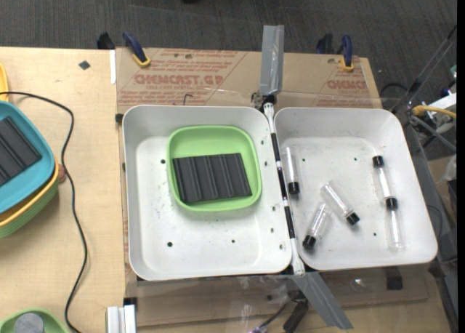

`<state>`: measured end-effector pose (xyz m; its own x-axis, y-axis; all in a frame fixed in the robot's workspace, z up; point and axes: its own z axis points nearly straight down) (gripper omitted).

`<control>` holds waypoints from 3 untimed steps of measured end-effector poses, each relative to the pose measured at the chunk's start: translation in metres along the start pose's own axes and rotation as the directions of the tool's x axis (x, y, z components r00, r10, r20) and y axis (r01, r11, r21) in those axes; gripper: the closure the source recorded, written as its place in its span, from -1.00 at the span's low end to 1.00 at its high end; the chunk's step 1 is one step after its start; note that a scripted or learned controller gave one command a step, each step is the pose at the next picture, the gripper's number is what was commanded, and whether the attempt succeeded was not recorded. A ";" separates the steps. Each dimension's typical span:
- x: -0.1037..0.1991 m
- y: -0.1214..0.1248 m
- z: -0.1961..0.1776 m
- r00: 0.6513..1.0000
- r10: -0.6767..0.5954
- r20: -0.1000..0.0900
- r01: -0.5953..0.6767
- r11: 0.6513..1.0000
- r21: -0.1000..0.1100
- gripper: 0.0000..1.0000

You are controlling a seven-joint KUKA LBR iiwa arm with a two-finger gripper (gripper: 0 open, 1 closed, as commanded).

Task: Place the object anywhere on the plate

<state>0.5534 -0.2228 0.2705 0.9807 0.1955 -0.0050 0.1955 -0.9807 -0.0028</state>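
Seen from above, the left bin [145,244] held a green plate [213,169] with a dark ribbed mat [212,177] on it. The right bin [407,251] held several clear tubes [339,203] with black caps, scattered apart from the plate.

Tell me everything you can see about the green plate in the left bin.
The green plate is a square, shallow dish with rounded corners and a raised rim, seemingly plastic. It sits flat in the upper middle of the left white bin, touching no wall. A dark ribbed rectangular mat lies across its lower half.
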 end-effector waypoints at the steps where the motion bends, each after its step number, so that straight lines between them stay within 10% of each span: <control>1: -0.008 -0.002 0.021 1.000 -0.001 0.000 0.001 1.000 -0.001 -1.00; 3: -0.033 -0.007 0.016 1.000 -0.001 0.001 0.001 1.000 -0.001 -1.00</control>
<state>0.5197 -0.2222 0.2550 0.9804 0.1968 -0.0057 0.1968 -0.9804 -0.0020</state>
